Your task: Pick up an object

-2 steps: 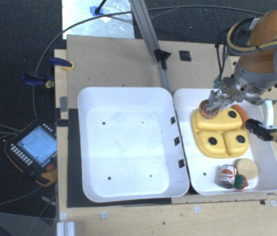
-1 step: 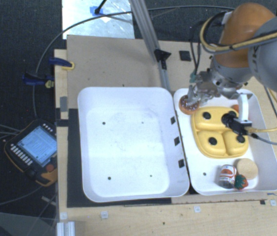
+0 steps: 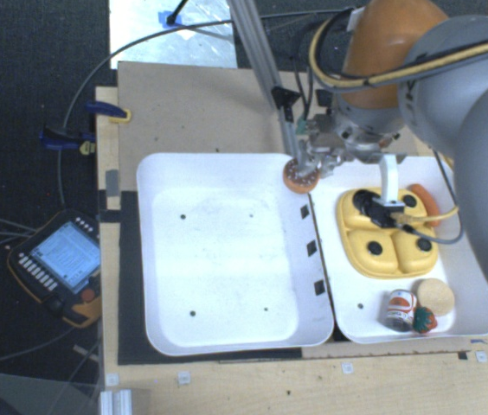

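Observation:
My gripper (image 3: pixel 306 164) hangs over the far end of the divide between the two white bins. A small brown ring-shaped object (image 3: pixel 298 178) sits between its fingertips, above the left bin's (image 3: pixel 227 327) far right corner. In the right bin (image 3: pixel 469 318) lie a yellow moulded toy with dark spots (image 3: pixel 387 242), an orange piece (image 3: pixel 424 199) behind it, a small can (image 3: pixel 400 308), a tan round disc (image 3: pixel 436 294) and a small red and green item (image 3: pixel 425 320).
The grey arm with its orange band (image 3: pixel 395 24) covers the upper right of the view. A slanted metal pole (image 3: pixel 257 41) rises behind the bins. A teach pendant (image 3: pixel 61 262) lies off the bench at the left.

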`<state>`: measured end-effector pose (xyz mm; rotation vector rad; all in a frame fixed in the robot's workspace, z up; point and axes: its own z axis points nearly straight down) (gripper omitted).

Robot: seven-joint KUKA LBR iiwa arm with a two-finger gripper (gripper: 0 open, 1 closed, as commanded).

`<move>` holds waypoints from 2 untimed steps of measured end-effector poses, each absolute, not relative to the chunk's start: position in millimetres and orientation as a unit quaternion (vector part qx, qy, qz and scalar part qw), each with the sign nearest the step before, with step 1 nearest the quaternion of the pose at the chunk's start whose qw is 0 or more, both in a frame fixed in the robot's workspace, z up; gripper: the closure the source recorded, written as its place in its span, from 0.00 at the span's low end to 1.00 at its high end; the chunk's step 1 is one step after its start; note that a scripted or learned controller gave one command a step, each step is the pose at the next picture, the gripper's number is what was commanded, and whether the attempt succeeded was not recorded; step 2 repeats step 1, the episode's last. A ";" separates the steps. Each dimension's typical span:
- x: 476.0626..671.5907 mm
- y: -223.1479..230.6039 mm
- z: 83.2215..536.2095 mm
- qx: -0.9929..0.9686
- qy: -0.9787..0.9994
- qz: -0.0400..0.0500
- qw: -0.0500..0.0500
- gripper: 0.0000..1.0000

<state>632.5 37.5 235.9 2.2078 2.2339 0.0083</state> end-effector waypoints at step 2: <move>643.3 85.9 241.2 0.703 0.711 0.002 0.000 1.00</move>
